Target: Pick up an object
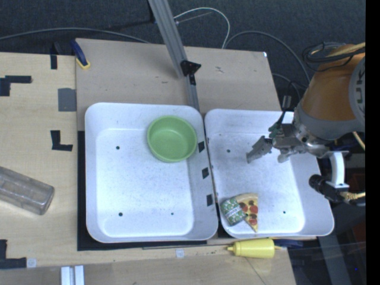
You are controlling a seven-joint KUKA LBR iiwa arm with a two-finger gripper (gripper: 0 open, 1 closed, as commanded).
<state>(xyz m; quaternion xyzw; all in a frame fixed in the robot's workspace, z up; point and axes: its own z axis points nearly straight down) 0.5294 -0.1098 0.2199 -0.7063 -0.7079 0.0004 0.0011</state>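
Observation:
A green bowl (pixel 172 138) sits in the left bin (pixel 107 218), near its back right corner. A small pizza-slice toy with a green patch (pixel 240 209) lies in the right bin (pixel 297 218) at its front left. My gripper (pixel 268 156) hangs over the middle of the right bin, fingers spread open and nothing between them. It is well behind the pizza toy and to the right of the bowl.
A yellow squeeze bottle (pixel 252 248) lies on the bench just in front of the right bin. A clear plastic cylinder (pixel 24 190) lies at the far left. A grey metal pole (pixel 169 31) slants down to the gap between the bins.

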